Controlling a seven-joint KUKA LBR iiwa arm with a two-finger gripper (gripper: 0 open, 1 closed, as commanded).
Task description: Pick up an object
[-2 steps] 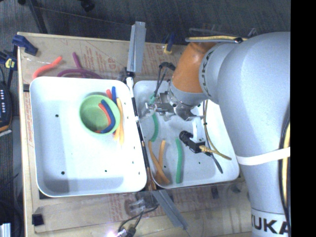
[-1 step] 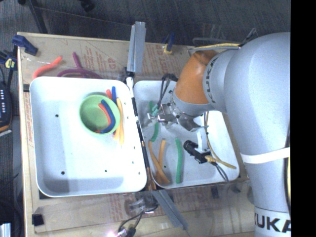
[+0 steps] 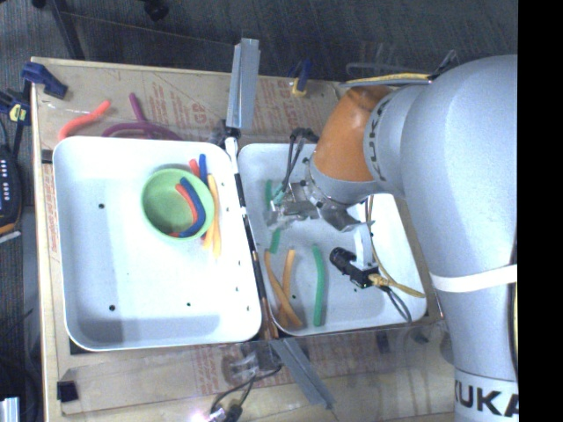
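My gripper [image 3: 283, 204] hangs low over the upper left part of the right bin [image 3: 400, 236], under the grey arm with its orange band. A short green stick [image 3: 274, 239] lies just below it, and another green piece [image 3: 272, 188] shows beside it at the bin's left wall. Further down the bin lie a long green stick [image 3: 318, 285] and curved orange sticks [image 3: 283, 290]. Whether anything is held is hidden from me.
The left bin [image 3: 106, 262] holds a green bowl [image 3: 172, 204] with blue, red and orange sticks across its right side. A black cable connector [image 3: 350, 267] hangs over the right bin. Orange and purple pieces [image 3: 123, 121] lie on the bench behind the left bin.
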